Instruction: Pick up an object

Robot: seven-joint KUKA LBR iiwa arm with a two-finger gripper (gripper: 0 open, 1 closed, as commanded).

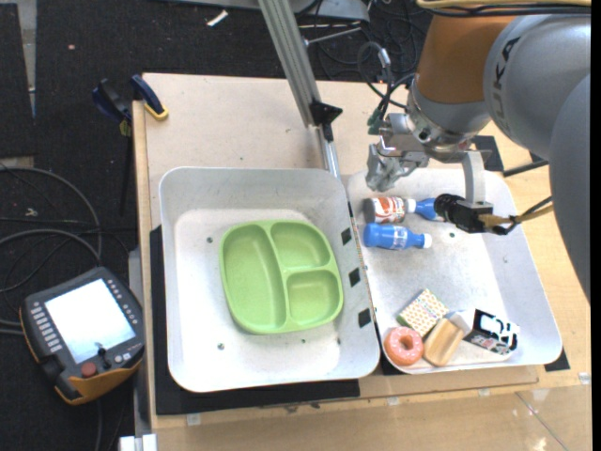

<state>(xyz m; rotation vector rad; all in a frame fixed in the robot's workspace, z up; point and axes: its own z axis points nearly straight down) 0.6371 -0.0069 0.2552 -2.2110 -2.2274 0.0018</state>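
Observation:
My gripper (383,173) hangs over the far left corner of the right bin (526,280), just above a small bottle with a red and white label (389,207) that lies on its side. A blue bottle with a white cap (395,238) lies just in front of that one. A small blue piece (427,207) rests to the right of the labelled bottle. Nothing shows in the gripper.
The left bin (188,205) holds a green divided plate (282,275). At the right bin's near edge lie a pink donut (406,346), a checkered yellow block (423,310), a tan bread roll (445,340) and a black and white toy (495,330). A metal pole (296,54) rises between the bins.

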